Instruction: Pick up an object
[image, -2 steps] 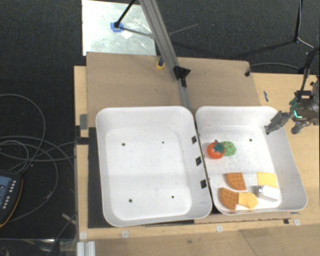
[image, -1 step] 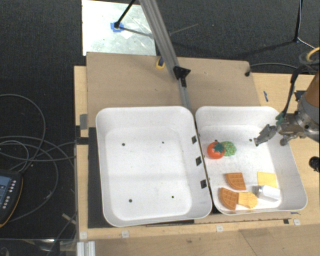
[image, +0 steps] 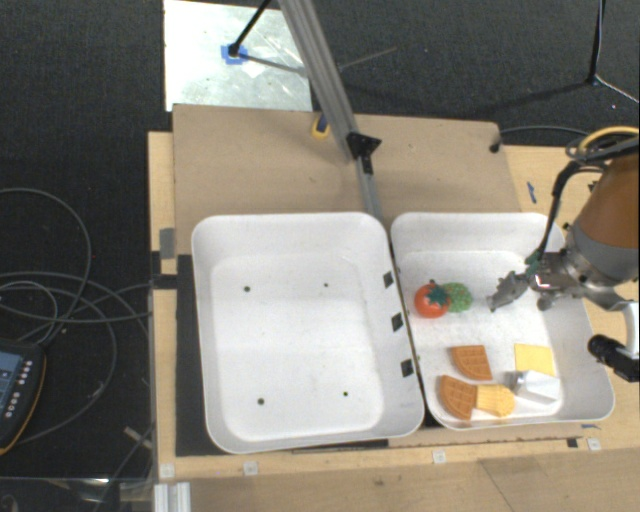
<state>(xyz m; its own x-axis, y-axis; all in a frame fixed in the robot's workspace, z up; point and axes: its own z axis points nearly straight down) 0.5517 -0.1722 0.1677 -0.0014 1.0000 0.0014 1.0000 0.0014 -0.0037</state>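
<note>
My gripper (image: 507, 291) hangs over the right bin (image: 480, 235), at its middle right, reaching in from the right edge. Nothing is visibly held in it. A red toy tomato (image: 430, 301) with a green piece (image: 458, 296) touching its right side lies left of the gripper, a short gap away. Toward the bin's front lie two brown waffle pieces (image: 470, 362) (image: 457, 397), a yellow-orange piece (image: 495, 402), a yellow cheese square (image: 534, 358) and a small white and grey item (image: 536, 387).
The left bin (image: 290, 335) sits beside the right one, joined by black clips (image: 397, 322). A grey pole (image: 330, 80) slants down from the top to the bins' back edge. Cables run on the dark floor at left.
</note>
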